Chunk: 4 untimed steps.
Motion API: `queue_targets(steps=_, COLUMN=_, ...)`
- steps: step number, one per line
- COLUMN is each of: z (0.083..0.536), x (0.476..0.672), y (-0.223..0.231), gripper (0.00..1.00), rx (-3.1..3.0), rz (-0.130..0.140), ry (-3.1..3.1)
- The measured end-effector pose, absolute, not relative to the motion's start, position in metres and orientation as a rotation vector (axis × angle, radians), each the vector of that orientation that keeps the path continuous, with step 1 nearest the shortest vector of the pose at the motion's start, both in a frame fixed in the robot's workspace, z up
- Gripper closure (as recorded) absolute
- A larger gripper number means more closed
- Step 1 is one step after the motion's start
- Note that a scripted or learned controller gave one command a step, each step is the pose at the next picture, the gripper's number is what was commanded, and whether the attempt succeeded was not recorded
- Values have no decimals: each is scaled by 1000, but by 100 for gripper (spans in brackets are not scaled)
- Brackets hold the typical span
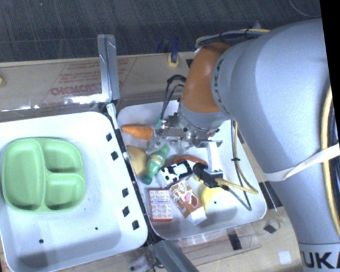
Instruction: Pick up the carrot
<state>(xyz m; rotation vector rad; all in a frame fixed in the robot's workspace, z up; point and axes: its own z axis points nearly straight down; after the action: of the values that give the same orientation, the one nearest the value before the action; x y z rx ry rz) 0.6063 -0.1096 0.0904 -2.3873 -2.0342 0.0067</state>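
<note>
Overhead, the grey arm [278,104] with its orange band fills the right side and reaches down over the right bin [256,211]. Left bin [65,241], well to the gripper's left, carries a green divided plate [42,173]. Gripper [172,129] sits low in the right bin's upper part; whether it is spread or closed, cannot tell. Carrot [138,131] lies just left of the gripper, near the bin's top left corner, long axis roughly left-right, slightly tilted, narrower end apparently toward the gripper. Below the gripper: green bottle [154,164], small cartons [161,204].
</note>
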Motion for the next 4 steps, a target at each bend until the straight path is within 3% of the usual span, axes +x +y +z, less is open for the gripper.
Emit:
queue_targets(steps=1, z=87, x=652, y=-94, gripper=0, rx=-2537, rz=23, ry=-1827)
queue_targets(steps=2, z=96, x=652, y=-92, gripper=100, rx=-2528, rz=27, ry=-1835)
queue_targets(steps=3, z=90, x=603, y=-114, gripper=100, rx=-2436, rz=5, ry=-1977)
queue_targets(steps=4, z=191, x=652, y=-13, gripper=100, rx=-2724, rz=5, ry=-1559)
